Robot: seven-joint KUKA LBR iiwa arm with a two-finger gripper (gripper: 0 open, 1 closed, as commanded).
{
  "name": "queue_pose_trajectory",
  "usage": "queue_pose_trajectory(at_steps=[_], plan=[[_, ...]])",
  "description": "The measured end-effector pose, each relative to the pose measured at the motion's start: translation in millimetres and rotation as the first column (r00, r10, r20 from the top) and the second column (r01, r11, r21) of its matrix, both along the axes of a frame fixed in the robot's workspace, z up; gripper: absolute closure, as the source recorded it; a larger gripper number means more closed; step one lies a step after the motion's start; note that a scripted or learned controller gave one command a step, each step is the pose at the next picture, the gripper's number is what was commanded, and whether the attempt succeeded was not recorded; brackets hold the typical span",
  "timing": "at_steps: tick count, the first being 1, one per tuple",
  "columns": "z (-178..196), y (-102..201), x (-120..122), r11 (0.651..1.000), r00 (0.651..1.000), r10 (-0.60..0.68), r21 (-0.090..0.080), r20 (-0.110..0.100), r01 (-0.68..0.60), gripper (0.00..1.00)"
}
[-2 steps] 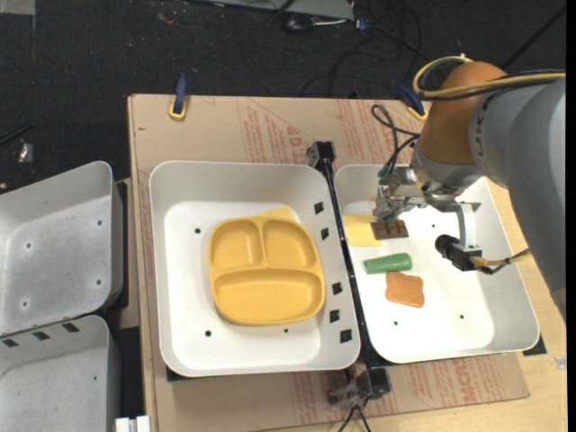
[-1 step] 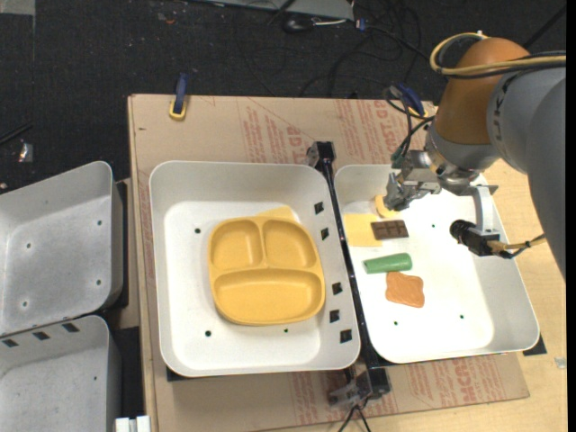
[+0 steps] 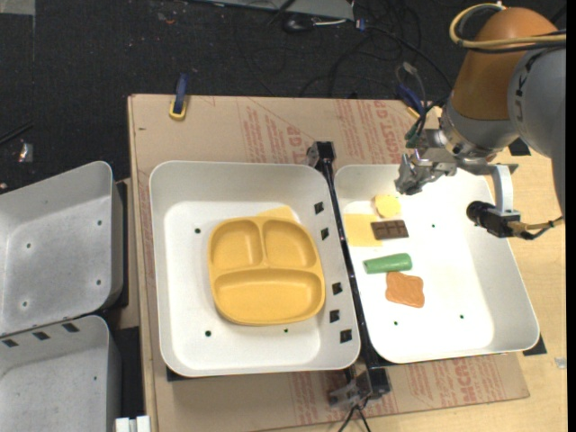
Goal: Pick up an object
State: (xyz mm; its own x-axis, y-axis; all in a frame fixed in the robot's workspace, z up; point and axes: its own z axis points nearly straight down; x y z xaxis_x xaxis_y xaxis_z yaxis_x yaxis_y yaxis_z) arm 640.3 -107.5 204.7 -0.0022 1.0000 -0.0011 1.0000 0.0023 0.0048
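end effector [image 3: 410, 184] hovers just above yellow piece [image 3: 387, 206].

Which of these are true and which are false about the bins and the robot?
1. The yellow tray lies in the left bin. True.
2. The green piece lies in the left bin. False: it lies in the right bin.
3. The gripper is above the right bin. True.
4. The brown piece lies on the tray. False: it lies in the right bin, above the green piece in the view.
5. The orange piece lies next to the green piece. True.
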Motion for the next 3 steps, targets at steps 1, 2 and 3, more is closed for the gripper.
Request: queue_pose_trajectory(at_steps=[1, 2, 3], plan=[[-3, 54, 1, 1.000, 1.000, 0.004, 0.002, -0.005, -0.004, 1.00], [14, 105, 1, 1.000, 1.000, 0.005, 0.002, -0.002, -0.005, 1.00], [22, 147, -9, 1.000, 1.000, 0.004, 0.002, -0.005, -0.004, 1.00]])
